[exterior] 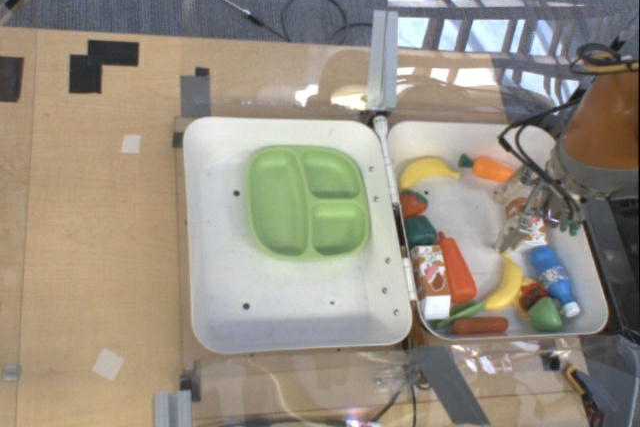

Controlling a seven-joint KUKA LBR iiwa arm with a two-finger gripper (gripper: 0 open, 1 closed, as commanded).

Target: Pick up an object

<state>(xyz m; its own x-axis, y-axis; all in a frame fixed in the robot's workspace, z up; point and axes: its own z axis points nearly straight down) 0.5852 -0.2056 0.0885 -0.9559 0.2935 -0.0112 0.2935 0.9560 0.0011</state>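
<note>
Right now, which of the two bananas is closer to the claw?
The lower banana, near the blue bottle, just below the claw. The other banana lies at the bin's far-left corner.

One fixed camera above the bench (90, 245), looking down at a slant, both white bins (300, 330) in frame

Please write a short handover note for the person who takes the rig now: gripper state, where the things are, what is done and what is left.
Gripper: low over the right bin, right of its middle. I cannot tell if it is open or shut, and I see nothing held.
Right bin: banana and carrot at the back; carton and orange bottle on the left; second banana and blue bottle near the gripper.
Left bin: a green tray.
Done: arm is over the toys.
Left: grasp one object and lift it.
</note>
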